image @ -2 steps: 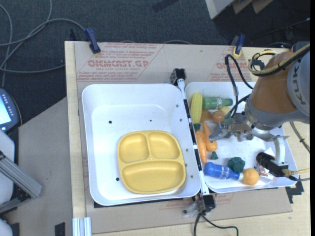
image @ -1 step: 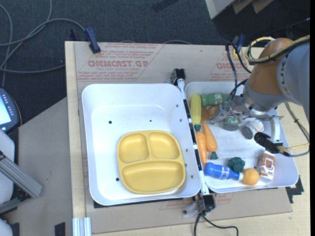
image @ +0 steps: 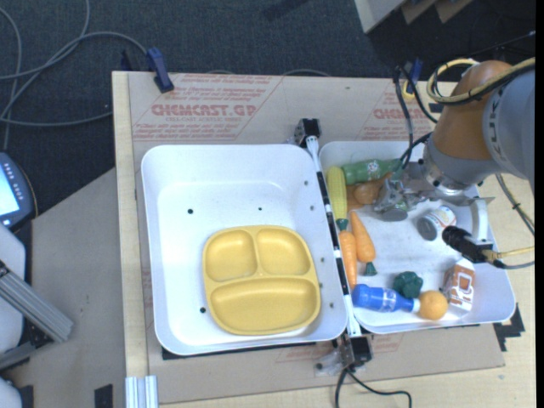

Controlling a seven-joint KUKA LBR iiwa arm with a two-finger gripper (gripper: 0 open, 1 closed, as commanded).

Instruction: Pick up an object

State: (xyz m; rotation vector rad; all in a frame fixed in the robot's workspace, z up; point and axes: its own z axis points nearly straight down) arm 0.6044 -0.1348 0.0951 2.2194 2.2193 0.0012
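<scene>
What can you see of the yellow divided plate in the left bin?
The yellow divided plate looks like smooth molded plastic, a rounded square with three compartments: two small ones toward the far side and one wide one nearer the camera. All three look bare. It lies flat and upright on the floor of the left white bin, toward that bin's near right corner, slightly rotated. Nothing but the bin floor touches it.

A tray [image: 259, 289] lies in the left bin [image: 170, 172]; corn [image: 337, 192], carrots [image: 362, 236], bottle [image: 381, 298] in the right bin [image: 493, 300].
</scene>
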